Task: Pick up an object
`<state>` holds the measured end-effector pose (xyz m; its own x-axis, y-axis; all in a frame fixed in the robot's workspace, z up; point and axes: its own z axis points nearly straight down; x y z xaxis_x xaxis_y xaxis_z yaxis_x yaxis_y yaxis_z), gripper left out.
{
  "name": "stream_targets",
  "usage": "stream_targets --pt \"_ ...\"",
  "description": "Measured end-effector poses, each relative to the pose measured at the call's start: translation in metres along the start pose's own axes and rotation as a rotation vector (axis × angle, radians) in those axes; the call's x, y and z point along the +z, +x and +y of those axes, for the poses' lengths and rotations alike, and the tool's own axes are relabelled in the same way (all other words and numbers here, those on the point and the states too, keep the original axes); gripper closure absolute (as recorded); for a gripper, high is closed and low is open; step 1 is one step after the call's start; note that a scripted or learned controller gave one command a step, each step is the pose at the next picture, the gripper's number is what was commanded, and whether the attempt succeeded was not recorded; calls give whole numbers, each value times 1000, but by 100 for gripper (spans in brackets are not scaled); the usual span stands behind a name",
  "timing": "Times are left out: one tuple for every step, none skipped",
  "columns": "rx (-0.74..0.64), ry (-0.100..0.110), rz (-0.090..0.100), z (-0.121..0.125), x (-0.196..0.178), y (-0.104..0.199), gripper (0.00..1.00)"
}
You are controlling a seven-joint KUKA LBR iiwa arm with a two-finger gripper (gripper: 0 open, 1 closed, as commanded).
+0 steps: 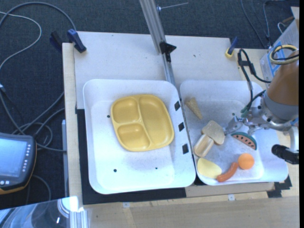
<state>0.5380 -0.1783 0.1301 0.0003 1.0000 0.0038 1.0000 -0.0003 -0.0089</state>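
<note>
The right bin (266, 96) on the worktop (123, 56) holds toy food. The gripper (237, 122) hovers beside the watermelon slice (244, 140), near the bin's right edge; whether its fingers are spread I cannot tell. Approach step, seemingly; next it needs descent and closing.

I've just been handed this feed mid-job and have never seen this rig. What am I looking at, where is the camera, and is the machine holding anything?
There is one camera, fixed above the bench and looking down at a slant. The grey machine with the orange band at the right is a robot arm; its hand hangs low over the right white bin. Whether its fingers are open or shut is too small to tell, and nothing shows between them.

The right bin holds toy food: a cone-shaped piece, a bread slice, a tan block, a watermelon slice, an orange ball, a yellow wedge and an orange sausage-like piece.

The left white bin holds a yellow divided plate.
</note>
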Motion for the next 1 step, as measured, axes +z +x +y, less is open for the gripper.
stream_targets --pt "0 -8 -2 1 38 0 0"
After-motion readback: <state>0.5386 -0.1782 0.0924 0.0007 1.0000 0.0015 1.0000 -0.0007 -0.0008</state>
